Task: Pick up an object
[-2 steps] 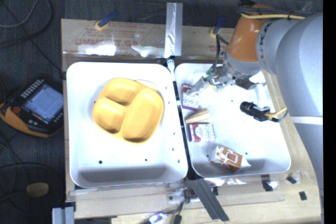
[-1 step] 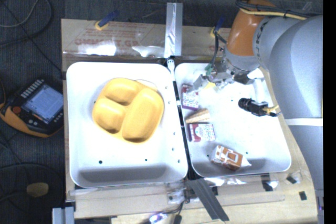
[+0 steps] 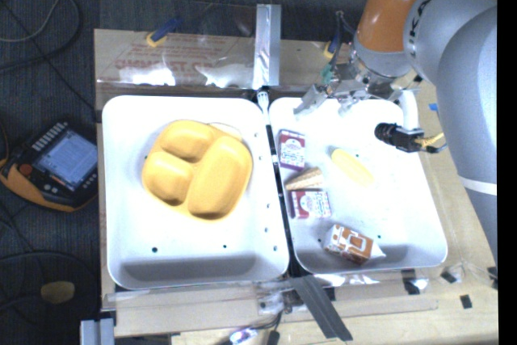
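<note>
Two white bins (image 3: 121, 198) on a cardboard-topped bench (image 3: 129, 52), dark carpet (image 3: 48, 36) around.
One yellow bread loaf (image 3: 196, 168) left; two red packets (image 3: 292, 149), right; gripper (image 3: 339, 97) jaws: cannot tell.

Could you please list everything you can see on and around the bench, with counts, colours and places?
large yellow lumpy plastic object: one, yellow, middle of the left bin
shallow white bins: two, white, side by side on the bench
small red-and-white packets: two, red and white, left side of the right bin, one above the other
tan wedge-shaped piece: one, tan, between the two packets
pale yellow oblong piece: one, pale yellow, centre of the right bin
brown-and-white small box: one, brown and white, near the front of the right bin
handheld pendant with screen: one, orange and dark, on the floor left of the bench
arm: one, grey with an orange band, over the right bin's far corner
gripper: one, metallic, above the far edge of the right bin
</note>
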`<state>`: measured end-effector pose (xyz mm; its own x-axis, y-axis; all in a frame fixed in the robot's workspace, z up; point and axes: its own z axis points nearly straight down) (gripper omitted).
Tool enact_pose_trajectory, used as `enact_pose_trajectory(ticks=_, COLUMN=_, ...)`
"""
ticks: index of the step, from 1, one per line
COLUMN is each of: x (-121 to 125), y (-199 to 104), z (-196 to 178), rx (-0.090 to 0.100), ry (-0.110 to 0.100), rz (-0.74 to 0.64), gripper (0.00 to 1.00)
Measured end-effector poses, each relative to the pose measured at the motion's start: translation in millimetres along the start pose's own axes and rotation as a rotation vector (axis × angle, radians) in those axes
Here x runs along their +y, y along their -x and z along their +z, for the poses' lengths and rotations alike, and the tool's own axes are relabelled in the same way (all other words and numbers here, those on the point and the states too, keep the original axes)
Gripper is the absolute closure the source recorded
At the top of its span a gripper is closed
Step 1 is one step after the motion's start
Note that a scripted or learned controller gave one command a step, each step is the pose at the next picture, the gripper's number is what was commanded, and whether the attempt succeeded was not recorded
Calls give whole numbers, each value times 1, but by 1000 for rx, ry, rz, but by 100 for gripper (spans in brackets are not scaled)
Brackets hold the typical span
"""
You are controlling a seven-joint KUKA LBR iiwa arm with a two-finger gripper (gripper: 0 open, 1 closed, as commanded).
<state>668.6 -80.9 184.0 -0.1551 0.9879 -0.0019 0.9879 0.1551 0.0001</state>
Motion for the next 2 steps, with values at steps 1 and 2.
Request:
enact_pose_trajectory(ticks=1, x=-7, y=47, z=81, rx=-6, ry=17, rz=-137, gripper=0)
enact_pose_trajectory(ticks=2, x=-31, y=83, z=95, rx=-5, ry=6, rz=-232, gripper=0)
